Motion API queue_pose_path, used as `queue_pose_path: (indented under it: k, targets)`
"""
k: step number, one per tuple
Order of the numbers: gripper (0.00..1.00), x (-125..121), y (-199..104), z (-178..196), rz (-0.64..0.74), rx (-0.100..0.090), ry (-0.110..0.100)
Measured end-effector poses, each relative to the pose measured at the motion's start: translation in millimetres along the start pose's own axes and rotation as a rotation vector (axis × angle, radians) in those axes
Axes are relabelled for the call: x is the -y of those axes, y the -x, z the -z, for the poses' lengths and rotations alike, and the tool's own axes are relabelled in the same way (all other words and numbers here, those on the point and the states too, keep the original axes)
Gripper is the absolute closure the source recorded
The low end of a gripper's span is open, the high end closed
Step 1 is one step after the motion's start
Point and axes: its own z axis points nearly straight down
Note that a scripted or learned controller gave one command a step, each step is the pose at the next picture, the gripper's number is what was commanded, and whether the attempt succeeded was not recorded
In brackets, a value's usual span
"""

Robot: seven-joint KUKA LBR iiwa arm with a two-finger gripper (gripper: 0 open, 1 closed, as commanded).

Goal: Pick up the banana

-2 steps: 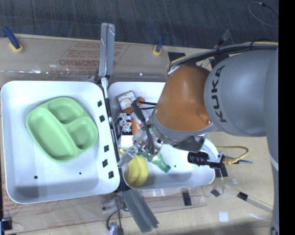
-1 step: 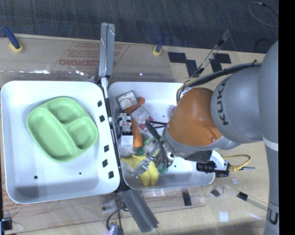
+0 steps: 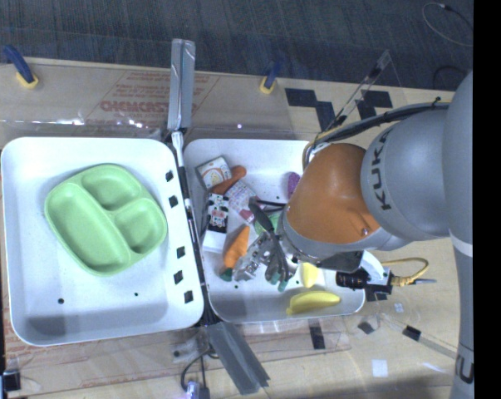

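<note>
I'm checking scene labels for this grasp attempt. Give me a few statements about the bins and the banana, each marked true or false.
1. The banana lies in the right bin. True.
2. The green divided plate sits in the right bin. False: it is in the left bin.
3. The banana is near the right bin's front edge. True.
4. The carrot rests on the green plate. False: it lies in the right bin.
</note>
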Motion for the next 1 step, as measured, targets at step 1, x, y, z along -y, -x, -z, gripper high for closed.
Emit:
queue_pose_path:
  k: [1]
  targets:
    - [0.00, -0.1, -0.1, 0.0, 0.000, 0.000, 0.000]
